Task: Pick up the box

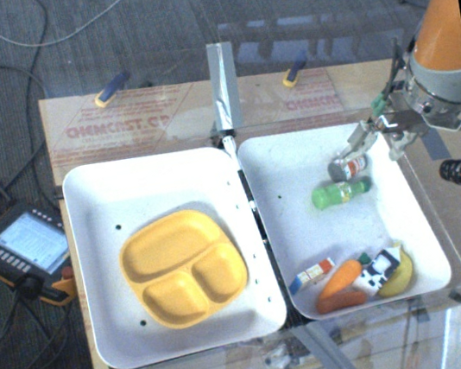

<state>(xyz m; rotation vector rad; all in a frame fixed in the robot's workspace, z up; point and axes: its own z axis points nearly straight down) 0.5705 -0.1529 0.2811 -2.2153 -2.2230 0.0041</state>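
The box point(310, 275), small and white with an orange and a blue end, lies flat near the front wall of the right bin point(281, 214). My gripper point(352, 155) hangs over the back of that bin, well away from the box and to its upper right. Its tip is right at a small grey and red can-like object point(345, 169). Whether it touches that object I cannot make out. The grey arm with the orange band point(439, 30) comes in from the right.
A green bottle point(340, 194) lies just below the gripper. A carrot point(344, 276), a red sausage point(341, 300), a black-and-white carton point(377, 267) and a banana point(399, 277) crowd the front right corner beside the box. The left bin holds a yellow divided plate point(183, 268).
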